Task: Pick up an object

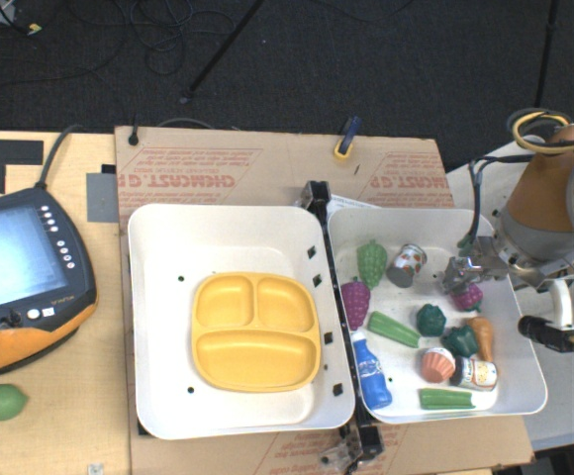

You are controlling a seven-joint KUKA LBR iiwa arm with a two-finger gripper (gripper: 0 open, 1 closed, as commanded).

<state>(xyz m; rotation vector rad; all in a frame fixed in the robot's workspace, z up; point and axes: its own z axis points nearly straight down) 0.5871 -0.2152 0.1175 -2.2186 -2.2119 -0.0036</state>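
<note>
My gripper (463, 273) hangs low over the far right part of the right bin (525, 389), just above a small magenta toy (469, 296) that it partly hides. I cannot tell if it touches the toy. The bin also holds a bumpy green fruit (371, 262), a silver can (406, 263), purple grapes (354, 300), a green cucumber (394, 329), two dark green toys (430, 319) (458, 341), a carrot (482, 334), a blue bottle (371, 374), a pink-orange toy (437, 364), a small tin (479, 372) and a green pod (445, 398).
The left bin (158, 265) holds a yellow divided tray (255, 330). A black divider (329, 285) separates the bins. On the bench at the left sit a control pendant (20, 275) and a green ball (3, 402). The arm's grey body (544, 216) rises at the right.
</note>
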